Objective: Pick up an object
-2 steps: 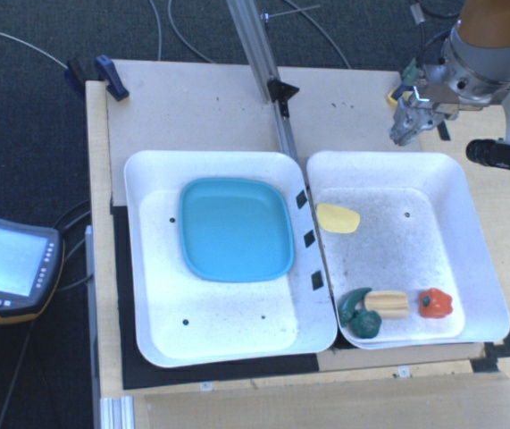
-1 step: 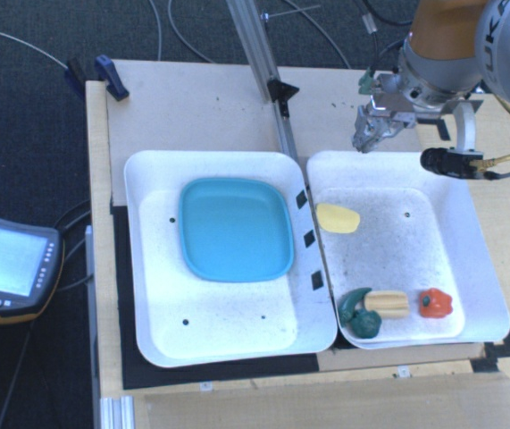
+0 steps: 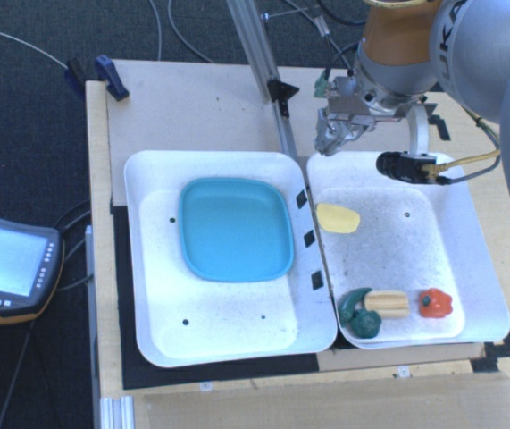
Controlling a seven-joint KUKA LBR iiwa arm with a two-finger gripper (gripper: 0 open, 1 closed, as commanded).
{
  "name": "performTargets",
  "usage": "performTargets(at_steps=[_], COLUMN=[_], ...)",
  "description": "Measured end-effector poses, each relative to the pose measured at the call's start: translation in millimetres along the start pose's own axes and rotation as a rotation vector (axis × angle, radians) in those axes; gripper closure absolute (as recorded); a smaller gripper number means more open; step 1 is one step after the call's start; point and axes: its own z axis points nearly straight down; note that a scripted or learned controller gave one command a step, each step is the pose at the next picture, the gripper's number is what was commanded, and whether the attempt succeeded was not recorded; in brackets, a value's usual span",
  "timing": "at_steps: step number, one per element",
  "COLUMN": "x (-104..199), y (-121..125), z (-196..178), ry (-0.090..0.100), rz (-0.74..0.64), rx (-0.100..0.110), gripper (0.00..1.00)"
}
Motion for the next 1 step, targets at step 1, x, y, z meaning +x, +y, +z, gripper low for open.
performTargets(at_steps=[1], x=[49.3], y=[-3.0], z=[25.1], ry=[-0.001], rz=[0.001], rx=[0.002], gripper=[1.00])
